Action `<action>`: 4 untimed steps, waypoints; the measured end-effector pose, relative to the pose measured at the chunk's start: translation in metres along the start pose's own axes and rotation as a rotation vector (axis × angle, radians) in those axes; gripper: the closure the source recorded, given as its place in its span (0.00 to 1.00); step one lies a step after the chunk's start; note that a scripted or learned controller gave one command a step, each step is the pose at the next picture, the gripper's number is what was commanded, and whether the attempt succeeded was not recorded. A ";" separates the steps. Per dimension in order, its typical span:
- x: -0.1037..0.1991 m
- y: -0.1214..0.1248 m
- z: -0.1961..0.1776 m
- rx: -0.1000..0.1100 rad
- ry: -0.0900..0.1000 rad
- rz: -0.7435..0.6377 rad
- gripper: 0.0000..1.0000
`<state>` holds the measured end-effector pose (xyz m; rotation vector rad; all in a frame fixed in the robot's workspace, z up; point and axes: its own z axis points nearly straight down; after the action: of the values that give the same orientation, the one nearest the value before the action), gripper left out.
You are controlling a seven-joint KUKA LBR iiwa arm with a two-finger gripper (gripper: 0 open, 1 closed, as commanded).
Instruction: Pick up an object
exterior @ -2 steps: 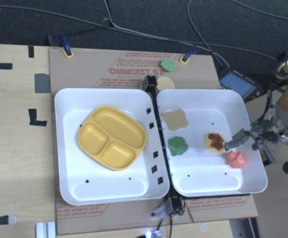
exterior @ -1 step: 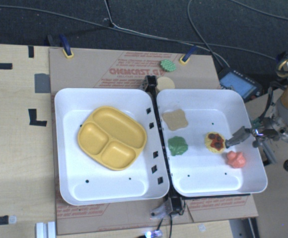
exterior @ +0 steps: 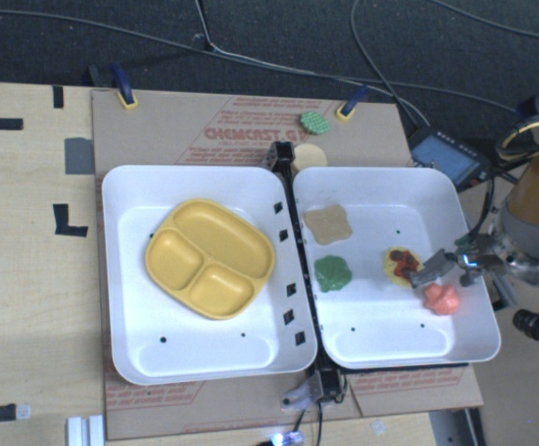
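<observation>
Gripper (exterior: 441,272) low over the right bin (exterior: 381,198), near its right wall; whether the fingers are spread or closed can't be told from this angle, nothing seen clamped between them. One dark finger tip (exterior: 427,270) sits between the yellow-and-red toy (exterior: 400,266) on its left and the pink-red lump (exterior: 442,299) just below it, close to both; contact unclear. Further left in the same bin: green lump (exterior: 332,273), and above it a flat tan piece (exterior: 327,223), well apart from the gripper. Left bin (exterior: 125,249) holds a yellow divided plate (exterior: 209,257), three compartments, lying tilted. Behind the bins on the cardboard sheet (exterior: 242,128): green round item (exterior: 314,123). Tabletop (exterior: 19,249) pale wood. Arm (exterior: 530,203) enters from right.
</observation>
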<state>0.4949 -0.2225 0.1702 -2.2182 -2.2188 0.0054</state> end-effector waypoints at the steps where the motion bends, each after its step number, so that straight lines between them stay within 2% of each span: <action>1: 0.004 -0.008 0.062 0.002 0.002 0.000 0.00; 2: 0.004 -0.007 0.085 -0.006 -0.003 -0.001 0.00; 3: 0.004 -0.005 0.073 -0.012 -0.005 -0.001 1.00; 4: 0.006 -0.003 0.031 -0.008 -0.001 -0.001 1.00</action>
<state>0.4920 -0.2161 0.1392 -2.2213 -2.2250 -0.0019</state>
